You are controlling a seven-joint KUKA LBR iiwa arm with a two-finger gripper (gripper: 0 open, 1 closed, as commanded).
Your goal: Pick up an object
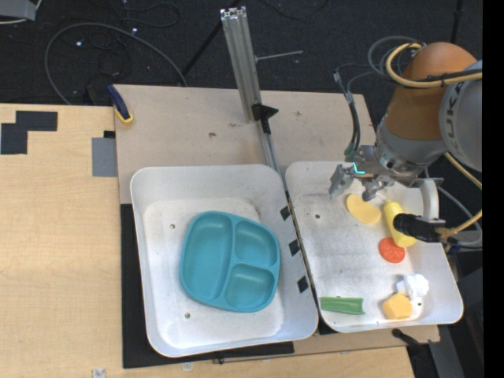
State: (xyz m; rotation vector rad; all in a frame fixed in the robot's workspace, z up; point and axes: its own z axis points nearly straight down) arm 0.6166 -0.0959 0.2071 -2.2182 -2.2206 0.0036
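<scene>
Hovering at the right bin's far edge, the gripper (360, 181) stands beside a pale yellow disc (363, 209); finger state unclear, nothing lifted yet.

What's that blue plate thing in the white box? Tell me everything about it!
It is a teal divided plate that looks like smooth plastic, with rounded corners. Raised ridges split it into three sections: one long section on the left and two smaller ones on the right. All three look bare. It lies flat, turned a little askew, near the middle of the left white bin, resting on the bin's floor. Nothing else touches it, and the gripper is away over the other bin.
</scene>
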